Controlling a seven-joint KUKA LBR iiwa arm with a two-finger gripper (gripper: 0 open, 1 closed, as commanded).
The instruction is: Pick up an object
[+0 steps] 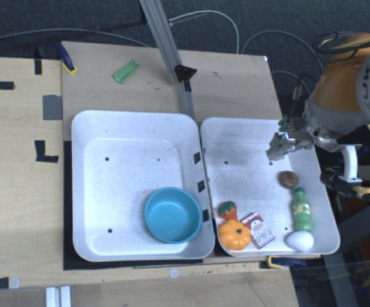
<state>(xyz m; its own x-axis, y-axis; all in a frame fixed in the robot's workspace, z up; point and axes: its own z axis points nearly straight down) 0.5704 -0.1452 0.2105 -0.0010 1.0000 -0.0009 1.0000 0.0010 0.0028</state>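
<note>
Arm comes in from the right, orange band visible above the wrist. Pincer [279,147] sits over the upper right part of the right bin [236,136], near its far right wall. Can't tell how the pincer is set, too small and dark at this angle. Nothing visible in it.

Right bin contents, all bunched along the near and right side:
- brown round object [288,180] just below the pincer, apart from it, closest candidate
- green bottle [301,212] just below the brown one, lying roughly along the right wall
- white egg-shaped object [300,240] at the bottle's lower end, touching or nearly so, in the near right corner
- red and white packet [258,229] near the front wall, left of the bottle
- orange pumpkin-like object [235,235] touching the packet's left edge, against the front wall
- small orange and green item [227,209] just above the pumpkin

Upper left half of the right bin is bare floor.

Left bin [108,133] has a blue bowl [172,214] upright in the near right corner, close to the divider between the bins.

On the worktop [18,190] behind the bins: green block [125,71], a grey pole [162,34] running at a slant down to the gap between bins, with a black clamp [185,73] on it. Black tape marks at left.

Obstruction: right bin wall close to brown object and bottle; bottle and egg crowd each other.
</note>
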